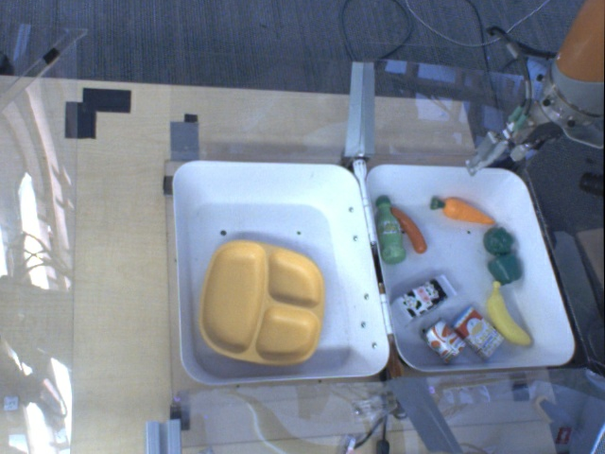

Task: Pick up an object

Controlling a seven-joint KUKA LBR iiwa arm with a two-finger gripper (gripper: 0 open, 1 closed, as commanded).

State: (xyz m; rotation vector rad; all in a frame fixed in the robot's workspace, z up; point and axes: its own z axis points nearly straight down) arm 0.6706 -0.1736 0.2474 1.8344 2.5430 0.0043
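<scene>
Two shallow white bins are set side by side on the pale wooden desk (pixel 123 253), and places below are given relative to the right bin (pixel 539 253).

The left bin (pixel 246 192) lies just beside the right bin, the two touching along their shared edge. A yellow divided tray (pixel 263 301) is laid in it, towards its near side.

Inside the right bin, a green bottle (pixel 388 230) is laid along the wall next to the shared edge, and an orange-red sausage-shaped item (pixel 410 230) is placed just beside it. A carrot (pixel 463 211) is found near the far wall, about midway across. Two dark green items (pixel 501 253) are set close together near the outer wall. A banana (pixel 506 315) is laid near the outer near corner. A small black-and-white carton (pixel 423 297) is placed around the middle of the bin, and two small cartons (pixel 463 336) printed in red and white are set beside each other at the near wall, just next to the banana.

The gripper (pixel 496 149) is held over the far outer corner of the right bin, above its rim, well apart from every object. Nothing is seen between its fingers; how far they are spread cannot be told. The grey arm with its orange band (pixel 581 45) is seen beyond that same corner.
</scene>
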